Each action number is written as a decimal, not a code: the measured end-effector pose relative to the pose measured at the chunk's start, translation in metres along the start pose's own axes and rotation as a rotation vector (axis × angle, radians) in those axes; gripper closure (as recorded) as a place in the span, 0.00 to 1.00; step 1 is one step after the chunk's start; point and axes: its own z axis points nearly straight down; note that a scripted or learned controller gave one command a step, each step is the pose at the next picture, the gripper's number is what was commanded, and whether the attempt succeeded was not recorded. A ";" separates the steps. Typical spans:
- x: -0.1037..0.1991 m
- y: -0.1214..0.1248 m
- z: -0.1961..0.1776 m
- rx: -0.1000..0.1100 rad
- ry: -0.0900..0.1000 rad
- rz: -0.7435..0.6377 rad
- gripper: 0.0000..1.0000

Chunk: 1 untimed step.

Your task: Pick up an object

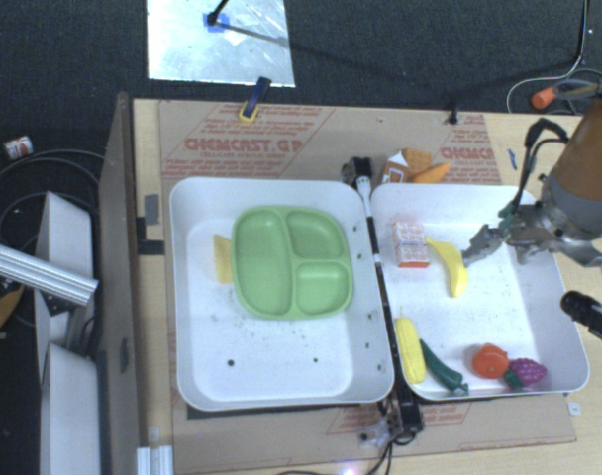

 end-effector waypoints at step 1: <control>0.000 0.027 0.142 0.013 0.002 0.002 0.00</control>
